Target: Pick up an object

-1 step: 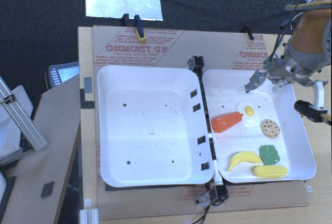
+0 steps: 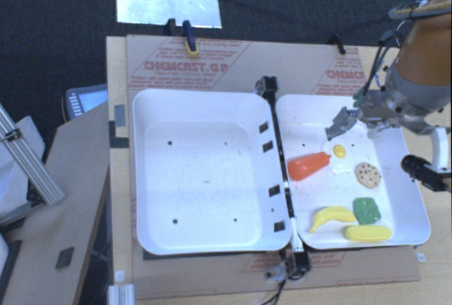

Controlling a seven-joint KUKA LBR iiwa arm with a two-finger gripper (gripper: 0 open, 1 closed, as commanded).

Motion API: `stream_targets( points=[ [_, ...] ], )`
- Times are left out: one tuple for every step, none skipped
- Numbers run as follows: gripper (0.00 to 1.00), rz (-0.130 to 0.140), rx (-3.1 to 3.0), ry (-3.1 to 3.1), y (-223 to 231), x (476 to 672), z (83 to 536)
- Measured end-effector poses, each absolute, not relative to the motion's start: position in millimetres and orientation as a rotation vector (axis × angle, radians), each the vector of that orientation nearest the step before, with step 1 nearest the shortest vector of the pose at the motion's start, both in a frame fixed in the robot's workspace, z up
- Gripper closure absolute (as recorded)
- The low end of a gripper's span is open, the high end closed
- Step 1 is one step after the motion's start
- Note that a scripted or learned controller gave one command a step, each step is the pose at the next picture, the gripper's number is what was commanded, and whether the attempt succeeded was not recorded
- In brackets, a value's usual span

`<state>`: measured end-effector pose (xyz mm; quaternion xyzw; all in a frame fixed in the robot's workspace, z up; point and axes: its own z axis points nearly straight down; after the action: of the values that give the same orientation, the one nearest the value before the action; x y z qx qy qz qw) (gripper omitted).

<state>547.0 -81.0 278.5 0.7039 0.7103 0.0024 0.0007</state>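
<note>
Two white bins are lying side by side on the bench, and in the right bin [image 2: 395,155] the gripper [image 2: 339,124] is hovering with nothing between its parted fingers near the far edge, so it should be descending straight onto the fried egg [image 2: 340,154] just beside the carrot [image 2: 308,166].

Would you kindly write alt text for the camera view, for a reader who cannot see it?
The tool hovers over the right bin, which holds a carrot, egg, cookie, banana, green piece and corn.
</note>
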Motion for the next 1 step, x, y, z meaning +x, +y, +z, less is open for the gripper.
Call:
stream_targets(
  points=[
    [0.00, 0.000, 2.215, 2.230, -48.9, 570.0, 200.6]
  ],
)
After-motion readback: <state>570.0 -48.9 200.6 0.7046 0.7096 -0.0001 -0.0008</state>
